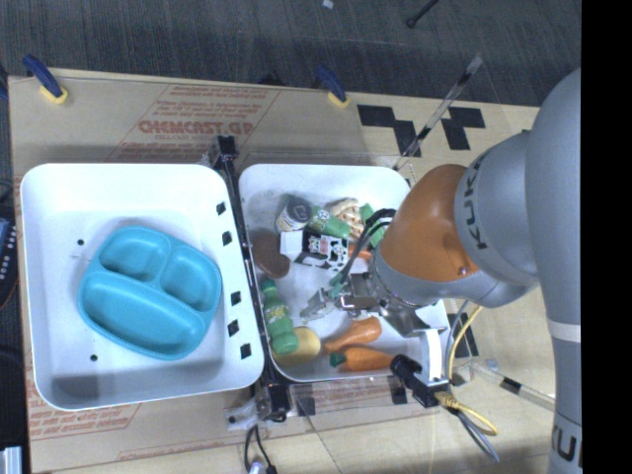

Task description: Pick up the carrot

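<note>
Camera view, gripper (341, 299) above 2 carrots (354, 335) (right bin (296, 181)), grip state perhaps unreadable, cannot tell.

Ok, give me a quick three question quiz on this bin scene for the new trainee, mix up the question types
1. True or false: the blue tray lies in the same bin as the carrots.
2. Which bin is the arm over? A) left in view B) right in view
3. Fill in: two orange carrots, one and another, lie near the right bin's ____ edge.

Key: 1 false, the tray is in the left bin. 2 B, the right bin. 3 bottom.
</note>
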Robot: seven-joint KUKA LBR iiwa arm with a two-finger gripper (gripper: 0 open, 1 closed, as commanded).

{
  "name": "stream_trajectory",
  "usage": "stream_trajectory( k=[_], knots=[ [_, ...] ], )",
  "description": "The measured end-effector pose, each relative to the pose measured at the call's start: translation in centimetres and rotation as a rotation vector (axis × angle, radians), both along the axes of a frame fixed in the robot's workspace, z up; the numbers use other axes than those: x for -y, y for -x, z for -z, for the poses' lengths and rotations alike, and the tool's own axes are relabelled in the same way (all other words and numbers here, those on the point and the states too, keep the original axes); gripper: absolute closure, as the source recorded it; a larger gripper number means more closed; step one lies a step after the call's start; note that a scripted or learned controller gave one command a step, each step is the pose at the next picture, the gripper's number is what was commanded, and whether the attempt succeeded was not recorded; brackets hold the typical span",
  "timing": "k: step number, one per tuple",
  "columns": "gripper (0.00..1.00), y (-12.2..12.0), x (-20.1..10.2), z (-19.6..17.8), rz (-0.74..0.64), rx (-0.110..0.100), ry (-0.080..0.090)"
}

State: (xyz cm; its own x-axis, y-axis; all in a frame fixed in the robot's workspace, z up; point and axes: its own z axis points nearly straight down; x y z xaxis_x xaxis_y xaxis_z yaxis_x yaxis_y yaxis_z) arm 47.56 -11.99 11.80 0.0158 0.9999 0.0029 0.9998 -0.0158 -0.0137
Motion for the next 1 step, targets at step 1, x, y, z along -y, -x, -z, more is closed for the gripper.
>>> stream_trajectory(
  k=[1],
  knots=[
    [0.0, -0.12, 3.06, -0.05, -0.066, 0.012, 0.003]
  ],
)
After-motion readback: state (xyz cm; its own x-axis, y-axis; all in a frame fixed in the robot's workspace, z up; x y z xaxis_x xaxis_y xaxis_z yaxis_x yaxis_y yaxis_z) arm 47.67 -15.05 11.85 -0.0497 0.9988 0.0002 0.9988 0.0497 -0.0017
